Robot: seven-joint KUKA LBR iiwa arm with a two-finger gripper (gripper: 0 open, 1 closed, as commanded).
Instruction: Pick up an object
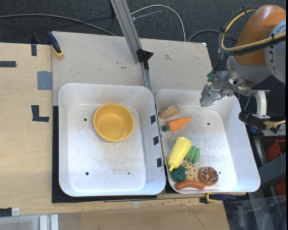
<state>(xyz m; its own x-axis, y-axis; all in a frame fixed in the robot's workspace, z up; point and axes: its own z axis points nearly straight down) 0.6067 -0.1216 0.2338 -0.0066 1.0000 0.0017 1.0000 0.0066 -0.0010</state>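
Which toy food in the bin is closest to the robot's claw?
The tan bread piece at the top of the right bin, beside the carrot. It lies nearest the gripper; the yellow bottle and donut sit farther down.

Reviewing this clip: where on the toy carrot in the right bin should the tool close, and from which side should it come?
Probably from straight above, closing across the middle of the carrot's orange body. It lies flat, roughly left-right, green end at left, tapering rightward, so mid-body looks thickest enough. The tan piece sits close above its left end, so keep clear of that end.
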